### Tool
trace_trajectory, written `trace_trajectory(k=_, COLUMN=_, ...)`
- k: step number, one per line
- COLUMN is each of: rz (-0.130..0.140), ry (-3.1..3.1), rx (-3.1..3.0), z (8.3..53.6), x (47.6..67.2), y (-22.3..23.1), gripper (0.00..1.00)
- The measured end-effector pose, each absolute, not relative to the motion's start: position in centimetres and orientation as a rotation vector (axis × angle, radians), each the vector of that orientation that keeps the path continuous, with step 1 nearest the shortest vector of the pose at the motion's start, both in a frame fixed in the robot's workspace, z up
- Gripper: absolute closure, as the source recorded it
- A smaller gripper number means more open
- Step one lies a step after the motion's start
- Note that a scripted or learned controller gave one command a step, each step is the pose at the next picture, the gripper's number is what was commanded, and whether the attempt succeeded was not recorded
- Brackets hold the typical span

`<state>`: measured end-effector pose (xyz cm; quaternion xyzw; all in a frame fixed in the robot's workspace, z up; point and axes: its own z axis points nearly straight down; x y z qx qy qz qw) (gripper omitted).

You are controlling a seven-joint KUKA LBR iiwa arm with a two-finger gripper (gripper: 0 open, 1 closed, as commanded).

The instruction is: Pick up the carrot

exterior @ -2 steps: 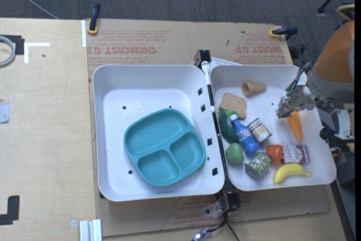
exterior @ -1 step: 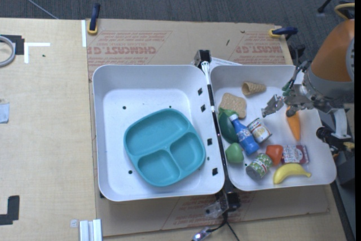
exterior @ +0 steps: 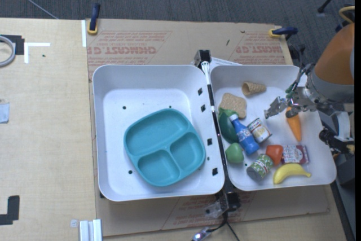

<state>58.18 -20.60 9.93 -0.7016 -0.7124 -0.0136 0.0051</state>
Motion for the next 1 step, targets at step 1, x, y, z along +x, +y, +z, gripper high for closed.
trace_trajectory(k=1, rz=-0.026, ry=-2.237, rx=-2.207, z=10.71, x=57.99, y=-21.2, gripper=1.0)
